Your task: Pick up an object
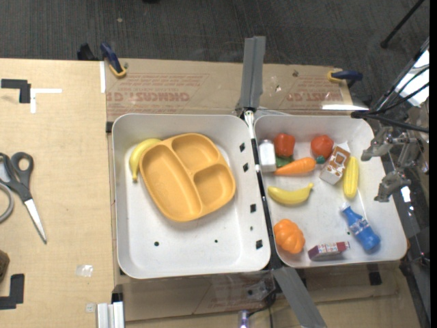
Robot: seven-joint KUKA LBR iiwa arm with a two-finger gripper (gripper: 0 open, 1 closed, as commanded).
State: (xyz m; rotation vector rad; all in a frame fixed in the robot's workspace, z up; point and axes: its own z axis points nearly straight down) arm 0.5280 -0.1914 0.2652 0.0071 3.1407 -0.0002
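Meanwhile, end effector (388, 164) hovers over right bin (321, 123) edge, grip state unclear.

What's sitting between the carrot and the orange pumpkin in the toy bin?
A yellow banana lies between the carrot and the pumpkin, seen in the camera view.

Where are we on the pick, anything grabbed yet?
Nothing looks done: the carrot, the banana and the blue bottle all lie in the right bin. The end effector sits at that bin's right edge with nothing visibly in it. Left to do: descend, grasp, lift.
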